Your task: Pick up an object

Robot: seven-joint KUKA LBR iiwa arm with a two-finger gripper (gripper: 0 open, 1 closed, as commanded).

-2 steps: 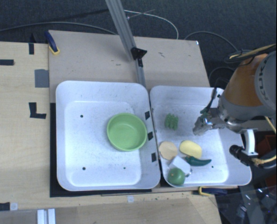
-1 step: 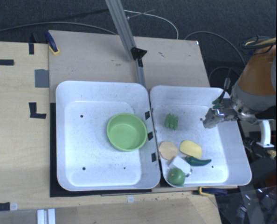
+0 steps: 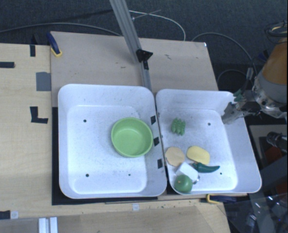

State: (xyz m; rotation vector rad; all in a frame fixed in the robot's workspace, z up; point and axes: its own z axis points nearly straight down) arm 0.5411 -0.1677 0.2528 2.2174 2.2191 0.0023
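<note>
We count two white bins. The left bin (image 3: 76,130) holds one green bowl (image 3: 131,137). The right bin (image 3: 241,154) holds five items toward 7 o'clock: one tan disc (image 3: 174,156), one green knobbly piece (image 3: 178,126), one green ball (image 3: 184,183), one yellow piece (image 3: 198,154), one green chili pepper (image 3: 208,168). The gripper (image 3: 230,114) hangs over the right bin's 2 o'clock rim; we cannot tell its opening.

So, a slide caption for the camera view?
Arm's hand over right bin rim; green bowl in left bin.

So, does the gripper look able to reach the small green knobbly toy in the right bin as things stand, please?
Probably yes. The gripper sits at the right bin's upper right edge, and the green knobbly toy lies alone on bare floor, apart from the cluster nearer the front.
</note>
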